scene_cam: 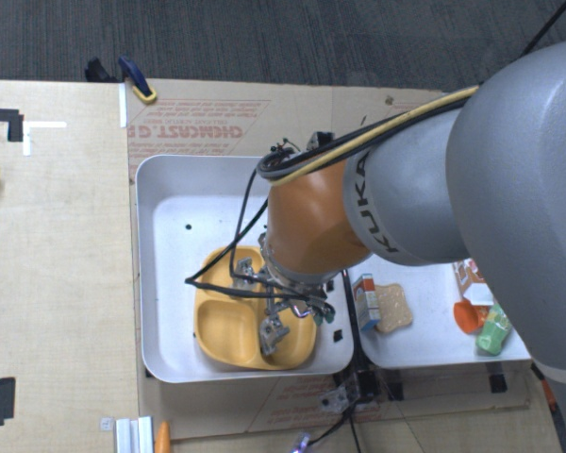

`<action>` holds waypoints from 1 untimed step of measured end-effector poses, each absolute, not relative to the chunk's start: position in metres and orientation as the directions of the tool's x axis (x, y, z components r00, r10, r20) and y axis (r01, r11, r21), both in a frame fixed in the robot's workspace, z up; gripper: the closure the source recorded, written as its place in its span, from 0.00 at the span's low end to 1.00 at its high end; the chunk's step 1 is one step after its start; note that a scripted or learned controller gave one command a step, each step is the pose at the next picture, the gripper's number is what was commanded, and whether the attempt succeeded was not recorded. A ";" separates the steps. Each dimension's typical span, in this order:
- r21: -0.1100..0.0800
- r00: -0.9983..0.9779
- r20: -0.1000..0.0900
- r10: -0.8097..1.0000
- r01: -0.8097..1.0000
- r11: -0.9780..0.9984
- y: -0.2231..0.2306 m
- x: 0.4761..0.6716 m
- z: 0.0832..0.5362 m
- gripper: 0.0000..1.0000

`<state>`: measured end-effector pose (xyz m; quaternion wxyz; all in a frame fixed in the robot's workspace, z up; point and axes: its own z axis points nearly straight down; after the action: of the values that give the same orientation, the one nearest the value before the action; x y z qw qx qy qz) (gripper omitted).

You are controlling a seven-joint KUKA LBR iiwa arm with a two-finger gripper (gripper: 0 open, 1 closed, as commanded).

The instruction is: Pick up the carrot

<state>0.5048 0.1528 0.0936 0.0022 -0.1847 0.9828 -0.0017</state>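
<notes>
- Carrot: orange, in the right bin, touching a green item.
- Gripper: low in the left bin, over a yellow bowl (well apart from carrot).
- Jaws: state cannot be told.
- Bread slice beside a small carton, right bin.

A large robot arm had a smooth, rounded grey shell with a soft sheen. Just above the claw sat a wide orange band, glossy and barrel-shaped. Beside the band, the grey casing carried the maker's name, KUKA, in black capital letters. Black cables looped out from the band's upper edge and trailed down past the claw's side, and a yellowish cable ran along the grey shell. The claw itself was a small cluster of bare metal parts.
</notes>
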 end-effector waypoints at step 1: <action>-0.016 -0.932 -0.029 -0.360 -0.360 0.933 0.148 0.514 0.106 1.00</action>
<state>0.5140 0.1484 0.1062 0.0156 -0.1832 0.9829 -0.0054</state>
